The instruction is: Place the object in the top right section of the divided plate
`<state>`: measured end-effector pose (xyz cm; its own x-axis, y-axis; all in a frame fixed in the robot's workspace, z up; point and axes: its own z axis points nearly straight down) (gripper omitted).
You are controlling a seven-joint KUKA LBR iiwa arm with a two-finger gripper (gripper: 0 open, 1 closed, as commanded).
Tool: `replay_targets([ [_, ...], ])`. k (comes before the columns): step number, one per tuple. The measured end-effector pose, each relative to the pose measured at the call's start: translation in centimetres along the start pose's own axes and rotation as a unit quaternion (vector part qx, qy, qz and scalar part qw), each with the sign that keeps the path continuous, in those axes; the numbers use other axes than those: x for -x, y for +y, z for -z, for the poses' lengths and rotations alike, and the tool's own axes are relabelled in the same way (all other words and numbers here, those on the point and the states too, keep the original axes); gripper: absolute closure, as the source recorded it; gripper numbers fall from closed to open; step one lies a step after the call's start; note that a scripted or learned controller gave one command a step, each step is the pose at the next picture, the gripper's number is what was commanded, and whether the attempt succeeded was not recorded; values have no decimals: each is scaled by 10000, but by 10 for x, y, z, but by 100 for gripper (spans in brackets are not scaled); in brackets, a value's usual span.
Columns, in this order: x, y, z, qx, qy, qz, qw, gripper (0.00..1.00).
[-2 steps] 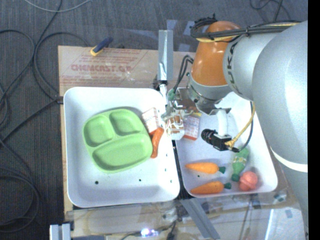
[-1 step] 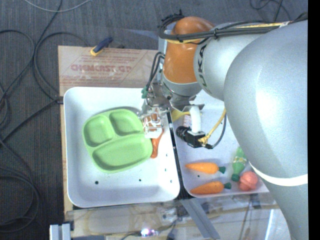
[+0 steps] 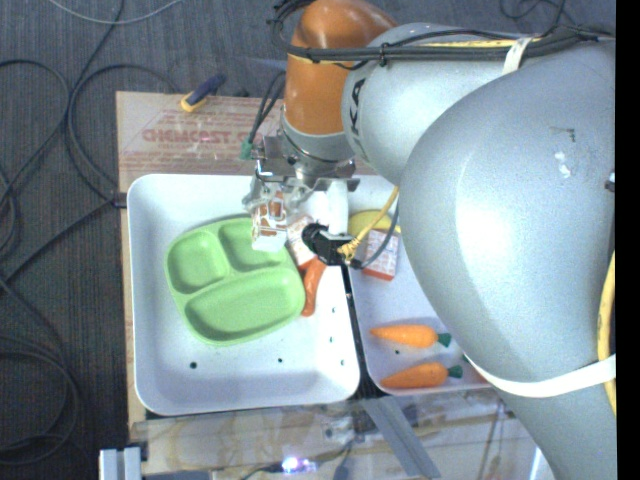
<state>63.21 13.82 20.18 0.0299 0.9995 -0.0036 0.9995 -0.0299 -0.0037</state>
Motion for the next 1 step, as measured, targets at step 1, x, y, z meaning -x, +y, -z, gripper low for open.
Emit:
replay_targets([
  [1, -38, -8, -52, -5, -9, -174, 9998, 100],
])
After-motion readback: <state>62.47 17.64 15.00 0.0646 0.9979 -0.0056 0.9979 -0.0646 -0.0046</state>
